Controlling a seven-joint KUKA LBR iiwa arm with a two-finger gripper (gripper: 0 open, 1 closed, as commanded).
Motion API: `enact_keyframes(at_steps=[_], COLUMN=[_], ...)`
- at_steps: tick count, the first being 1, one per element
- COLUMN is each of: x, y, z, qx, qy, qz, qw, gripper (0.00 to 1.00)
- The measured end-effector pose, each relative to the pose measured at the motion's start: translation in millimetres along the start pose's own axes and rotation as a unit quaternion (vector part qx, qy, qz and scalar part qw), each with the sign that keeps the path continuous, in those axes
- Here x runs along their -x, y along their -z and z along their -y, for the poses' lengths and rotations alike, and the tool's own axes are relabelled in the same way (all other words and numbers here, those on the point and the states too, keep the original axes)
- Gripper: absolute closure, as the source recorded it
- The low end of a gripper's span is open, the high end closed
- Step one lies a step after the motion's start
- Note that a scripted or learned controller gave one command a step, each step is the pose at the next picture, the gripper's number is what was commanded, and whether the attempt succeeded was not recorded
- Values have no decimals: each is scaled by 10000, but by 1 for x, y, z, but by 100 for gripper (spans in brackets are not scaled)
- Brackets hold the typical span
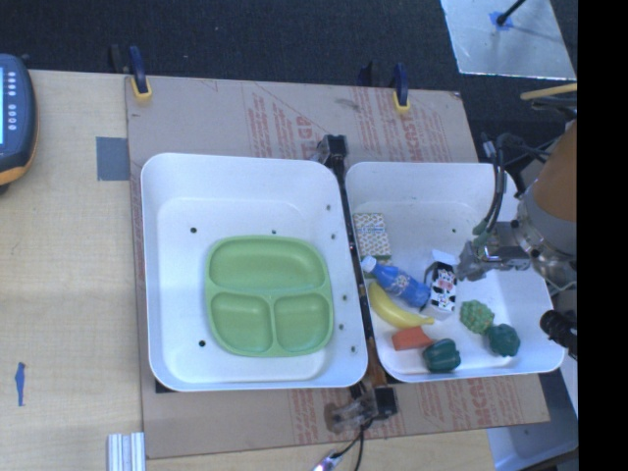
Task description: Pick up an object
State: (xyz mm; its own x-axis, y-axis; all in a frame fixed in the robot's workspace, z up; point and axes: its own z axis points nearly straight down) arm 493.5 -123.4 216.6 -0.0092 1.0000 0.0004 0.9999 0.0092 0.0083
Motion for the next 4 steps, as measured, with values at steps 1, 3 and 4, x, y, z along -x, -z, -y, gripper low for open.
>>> enact_keyframes(at_steps=[1,3,4], x=[-5,67,-6], y=[-86,-19,-64], z=[21,14,19], qx=[-103,-14,-81], qy=[-22,-42,9], qz=[-13,22,-24], qw=[9999,10000,10000], gripper=[100,100,100])
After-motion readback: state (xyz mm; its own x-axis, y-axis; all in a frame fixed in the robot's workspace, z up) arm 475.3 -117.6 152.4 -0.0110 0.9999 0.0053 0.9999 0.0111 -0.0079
